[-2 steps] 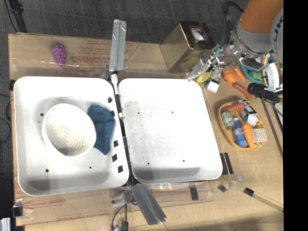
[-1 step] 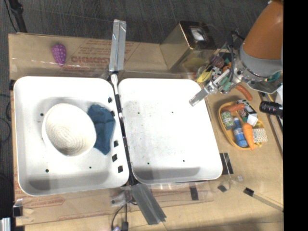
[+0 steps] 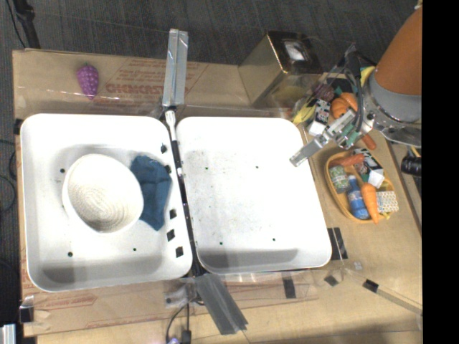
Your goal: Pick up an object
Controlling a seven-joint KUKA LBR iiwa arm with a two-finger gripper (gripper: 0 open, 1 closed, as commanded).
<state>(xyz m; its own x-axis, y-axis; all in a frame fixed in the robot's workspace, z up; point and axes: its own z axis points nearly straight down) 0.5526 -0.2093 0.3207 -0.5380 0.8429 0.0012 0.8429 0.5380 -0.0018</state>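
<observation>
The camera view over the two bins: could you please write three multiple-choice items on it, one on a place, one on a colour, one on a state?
1. Where does the white hat lie?
A. in the left bin
B. in the right bin
C. on the bench behind the bins

2. What colour is the cloth beside the hat?
A. red
B. blue
C. yellow

3. Where is the gripper now?
A. down on the hat
B. above the right bin's far right corner
C. over the left bin

Answers: 1 A, the hat sits inside the left bin; 2 B, the cloth is dark blue; 3 B, the gripper is at that corner, far from hat and cloth.
</observation>
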